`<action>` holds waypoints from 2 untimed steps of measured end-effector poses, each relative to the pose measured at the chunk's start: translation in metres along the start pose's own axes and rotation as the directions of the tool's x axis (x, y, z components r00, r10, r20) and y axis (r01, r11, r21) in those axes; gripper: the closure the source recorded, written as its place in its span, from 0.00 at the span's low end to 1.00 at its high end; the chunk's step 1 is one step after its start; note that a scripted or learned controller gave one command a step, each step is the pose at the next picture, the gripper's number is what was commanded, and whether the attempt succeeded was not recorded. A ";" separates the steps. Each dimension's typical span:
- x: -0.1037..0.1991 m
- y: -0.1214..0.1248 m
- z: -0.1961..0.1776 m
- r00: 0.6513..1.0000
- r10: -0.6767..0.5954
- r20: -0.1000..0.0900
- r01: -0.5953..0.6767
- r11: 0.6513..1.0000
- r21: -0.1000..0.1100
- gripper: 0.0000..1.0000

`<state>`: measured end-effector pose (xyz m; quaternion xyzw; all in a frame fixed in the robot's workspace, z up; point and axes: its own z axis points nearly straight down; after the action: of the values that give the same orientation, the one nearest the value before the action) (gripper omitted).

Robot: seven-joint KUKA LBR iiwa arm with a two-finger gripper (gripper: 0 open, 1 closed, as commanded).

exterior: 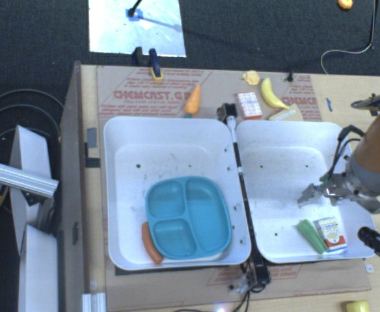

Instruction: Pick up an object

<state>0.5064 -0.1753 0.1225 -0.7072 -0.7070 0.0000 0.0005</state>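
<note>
Reaching in from the right, the arm hangs over the right bin, with the end effector low above the bin floor, roughly mid-depth and toward the right side. We cannot tell whether it is spread or pressed together (the metal parts blur into one grey shape), and we see nothing between its tips.

Nearest candidates: a green stick-shaped object and a small white carton with red and blue print, lying side by side, touching or nearly so, in the near right corner of that bin. Both lie just nearward of the end effector and very slightly right. The green object's long axis runs from far-left to near-right, diagonal to the bin walls.

In the left bin we note a blue divided plate and an orange sausage-like item at its near-left edge, well apart from the arm.

Our judgement: the coming move is a short shift nearward, with the wrist turned so closure falls across the green object's long axis.
</note>
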 end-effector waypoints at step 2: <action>0.000 0.002 -0.010 1.000 -0.002 0.001 0.002 1.000 -0.005 0.00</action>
<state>0.5087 -0.1757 0.1322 -0.7066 -0.7076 -0.0012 -0.0016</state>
